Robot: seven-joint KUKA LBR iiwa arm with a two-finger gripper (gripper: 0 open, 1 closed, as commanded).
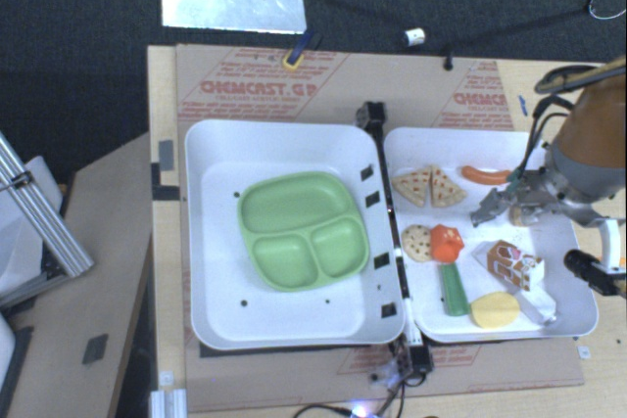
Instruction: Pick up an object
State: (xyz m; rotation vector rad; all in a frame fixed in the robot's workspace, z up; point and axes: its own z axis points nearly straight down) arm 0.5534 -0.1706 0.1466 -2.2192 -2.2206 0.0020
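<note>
The right white bin [573, 313] holds several toy foods. At the back are tan sandwich wedges [429, 186] and an orange sausage [485, 175]. A cookie [417, 242] lies beside a red tomato [447, 243], with a green stick [453, 290] below them. A yellow lemon [495, 309] and a brown-and-white cake slice [511, 263] sit near the front. My gripper [487, 209] hangs low over the bin's middle, just below the sausage and right of the tomato. Nothing shows in its grasp.
The left white bin [211, 210] holds a green divided plate [299, 230]. A black divider with clips [384, 210] runs between the bins. The arm's orange band [598, 127] and grey wrist come in over the right bin's right rim. A metal frame [39, 220] stands far left.
</note>
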